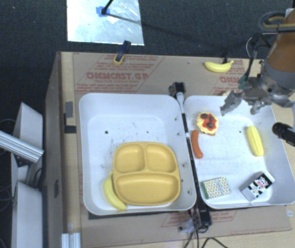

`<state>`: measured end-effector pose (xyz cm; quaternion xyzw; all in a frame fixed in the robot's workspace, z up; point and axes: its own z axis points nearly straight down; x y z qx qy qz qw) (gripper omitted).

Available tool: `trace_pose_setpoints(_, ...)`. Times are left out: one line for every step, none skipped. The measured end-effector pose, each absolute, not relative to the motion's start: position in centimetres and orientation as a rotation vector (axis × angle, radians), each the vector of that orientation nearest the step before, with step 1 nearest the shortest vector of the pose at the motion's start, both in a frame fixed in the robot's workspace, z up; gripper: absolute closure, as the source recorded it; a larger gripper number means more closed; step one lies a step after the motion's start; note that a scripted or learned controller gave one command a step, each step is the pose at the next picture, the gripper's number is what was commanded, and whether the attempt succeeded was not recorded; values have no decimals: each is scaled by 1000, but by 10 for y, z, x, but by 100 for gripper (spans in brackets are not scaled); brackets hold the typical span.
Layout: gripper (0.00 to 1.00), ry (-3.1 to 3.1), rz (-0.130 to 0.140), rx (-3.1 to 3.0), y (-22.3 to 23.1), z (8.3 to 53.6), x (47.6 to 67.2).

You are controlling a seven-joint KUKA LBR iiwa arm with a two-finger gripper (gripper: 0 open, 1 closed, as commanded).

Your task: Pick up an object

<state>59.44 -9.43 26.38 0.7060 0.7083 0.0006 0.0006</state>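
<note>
- Nearest the camera, along the front of the right bin, lie a small green-and-white packet and a black-and-white carton. Both sit close to the front wall, so fingers coming down there could strike the rim or push the piece into the corner instead of closing on it.
- In the left bin, a yellow divided tray lies with a banana tucked against its edge; the banana touches the tray, which leaves little room for a finger on that side.
- Mid-bin on the right, a red sausage lies just beside the divider between the bins, and a corn cob lies apart on open floor. Both are rounded and may roll out of a pinch.
- Farther back, a small pizza toy lies flat, and a flat piece may slip under the fingertips.
- The gripper hovers above the back of the right bin with its fingers spread and nothing between them. It is near the pizza toy but off to one side, so a straight descent could land on bare floor.
- Beyond the bins, a second banana rests on the bench.
</note>
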Motion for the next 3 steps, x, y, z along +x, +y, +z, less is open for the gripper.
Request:
trace_pose_setpoints(0, 2227, -1, 2217, -70, 183, 629)
trace_pose_setpoints(0, 2223, -1, 2221, -95, 103, 559)
trace_pose_setpoints(0, 2223, 3, 2217, -94, 104, 613)
